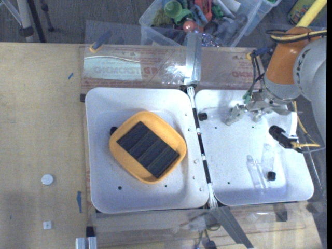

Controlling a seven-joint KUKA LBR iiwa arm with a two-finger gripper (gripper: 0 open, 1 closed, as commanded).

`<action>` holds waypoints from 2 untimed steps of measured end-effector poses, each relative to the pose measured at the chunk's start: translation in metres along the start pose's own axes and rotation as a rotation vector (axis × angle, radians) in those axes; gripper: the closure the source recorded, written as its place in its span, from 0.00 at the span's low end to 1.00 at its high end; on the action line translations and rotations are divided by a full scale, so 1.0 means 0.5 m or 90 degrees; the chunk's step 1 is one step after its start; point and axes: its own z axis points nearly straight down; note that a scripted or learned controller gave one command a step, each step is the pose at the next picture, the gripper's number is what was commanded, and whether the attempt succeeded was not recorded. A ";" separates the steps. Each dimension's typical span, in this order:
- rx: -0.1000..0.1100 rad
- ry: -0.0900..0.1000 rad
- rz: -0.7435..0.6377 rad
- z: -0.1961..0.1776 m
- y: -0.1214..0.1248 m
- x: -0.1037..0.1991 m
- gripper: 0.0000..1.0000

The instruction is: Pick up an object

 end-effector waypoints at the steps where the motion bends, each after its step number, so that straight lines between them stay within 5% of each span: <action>1: -0.004 -0.005 -0.001 -0.025 0.002 -0.004 1.00; 2: -0.003 -0.005 -0.001 -0.025 0.002 -0.004 0.00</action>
